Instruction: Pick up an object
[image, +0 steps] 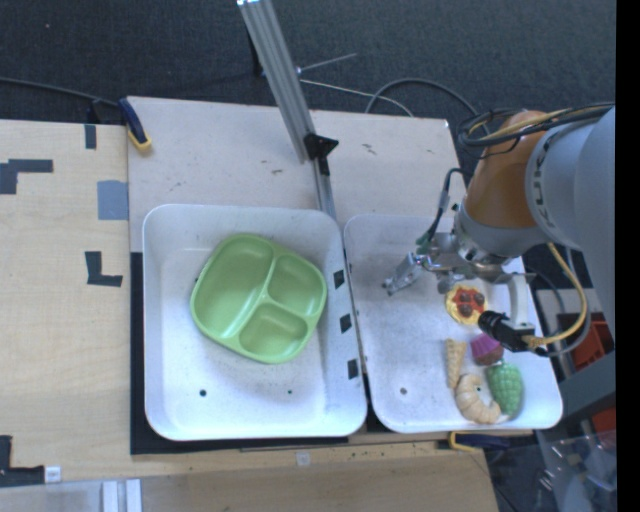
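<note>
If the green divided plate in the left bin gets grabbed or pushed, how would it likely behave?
The green divided plate looks like moulded plastic, so probably stiff and light. It sits low and wide on the left bin floor, so tipping seems unlikely; a push would probably slide it. Its smooth rounded rim may slip from the hand.

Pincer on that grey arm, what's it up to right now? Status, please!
Pincer low over right white bin, nothing seen between its fingers. Small toy foods clustered at bin's right side, untouched. Green divided plastic plate in left bin, out of the way.
</note>
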